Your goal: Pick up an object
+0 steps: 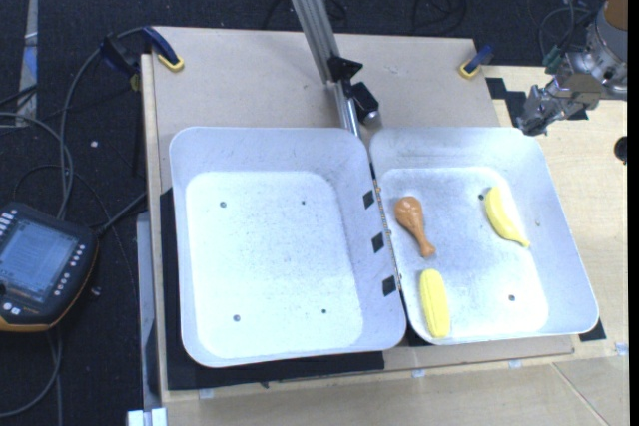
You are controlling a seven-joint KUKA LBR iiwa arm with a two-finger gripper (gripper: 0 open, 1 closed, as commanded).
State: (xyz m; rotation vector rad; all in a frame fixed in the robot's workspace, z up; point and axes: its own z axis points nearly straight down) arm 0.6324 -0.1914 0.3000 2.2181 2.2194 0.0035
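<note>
I see the bench with the left bin and the right bin; the hand hangs at the upper right of the frame, grip unclear to me. In the right bin lie a corn cob, a banana and a drumstick

No readable text anywhere.
Handheld pendant on the floor has a lit screen, but the characters are too small to make out.
</note>
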